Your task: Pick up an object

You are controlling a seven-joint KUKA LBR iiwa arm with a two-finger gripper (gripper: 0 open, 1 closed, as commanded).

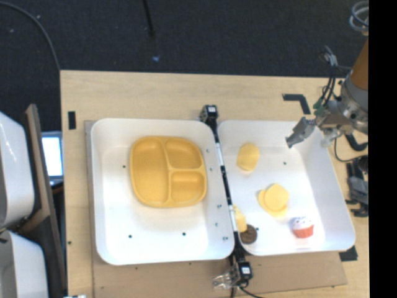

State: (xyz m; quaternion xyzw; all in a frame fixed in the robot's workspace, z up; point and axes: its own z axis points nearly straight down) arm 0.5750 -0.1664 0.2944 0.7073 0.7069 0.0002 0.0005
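Observation:
The right bin (pixel 322 185) holds several small objects. A pale yellow lump (pixel 248 157) lies at its upper left. A flat yellow round piece (pixel 273 198) sits near the middle. A small red and white cupcake (pixel 302 227) stands at the lower right. A brown and yellow piece (pixel 244 228) rests against the bin's lower left wall. My gripper (pixel 312 136) hangs over the bin's upper right part, open, with nothing between its fingers. It is to the right of and apart from the yellow lump.
The left bin (pixel 111 228) holds a yellow divided plate (pixel 167 171). A black clamp strip (pixel 220 166) runs between the two bins. The arm and its cables (pixel 350 104) stand at the right edge. White boxes (pixel 15 185) lie at the far left.

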